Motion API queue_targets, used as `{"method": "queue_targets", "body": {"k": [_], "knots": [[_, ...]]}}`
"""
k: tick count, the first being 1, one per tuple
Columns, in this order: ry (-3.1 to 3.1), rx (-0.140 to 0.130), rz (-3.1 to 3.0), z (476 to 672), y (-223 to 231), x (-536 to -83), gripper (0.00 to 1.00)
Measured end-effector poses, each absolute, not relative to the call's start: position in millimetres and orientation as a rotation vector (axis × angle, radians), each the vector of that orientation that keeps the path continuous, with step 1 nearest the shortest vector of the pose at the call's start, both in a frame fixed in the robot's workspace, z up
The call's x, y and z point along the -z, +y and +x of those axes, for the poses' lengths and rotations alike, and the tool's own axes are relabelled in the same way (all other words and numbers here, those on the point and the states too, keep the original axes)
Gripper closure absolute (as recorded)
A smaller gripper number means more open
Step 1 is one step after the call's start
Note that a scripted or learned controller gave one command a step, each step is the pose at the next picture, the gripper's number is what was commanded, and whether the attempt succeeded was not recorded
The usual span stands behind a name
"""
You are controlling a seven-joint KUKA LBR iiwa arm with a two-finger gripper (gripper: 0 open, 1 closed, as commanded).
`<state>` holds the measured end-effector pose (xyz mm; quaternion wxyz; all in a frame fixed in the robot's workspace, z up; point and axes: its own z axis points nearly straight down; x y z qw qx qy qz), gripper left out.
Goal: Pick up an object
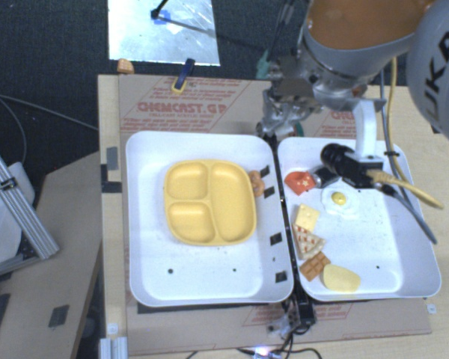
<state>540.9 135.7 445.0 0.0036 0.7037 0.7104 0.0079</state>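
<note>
- Claw (279, 126) position?
- Over the far rim, where the left bin (146, 275) and right bin (411, 260) meet. Apart or together, I cannot tell.
- Objects?
- Brown piece (256, 183) in the left bin, touching the yellow tray (209, 200)'s right edge, long axis running far-to-near. Red piece (300, 180) and fried egg (339, 199) lie in the right bin.

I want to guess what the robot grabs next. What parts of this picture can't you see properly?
All in the camera view:
1. The gripper: dark and blurry, so whether it holds anything is unclear.
2. The right bin: its back corner is hidden under the arm.
3. The arm: cut off by the top edge.
4. The small brown thing beside the yellow plate: too small to name.
</note>
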Motion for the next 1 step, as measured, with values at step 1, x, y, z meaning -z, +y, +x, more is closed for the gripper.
{"method": "queue_targets", "body": {"k": [1], "knots": [[2.230,-0.006,2.212,499.5,177.9,-461.6,1.00]]}}
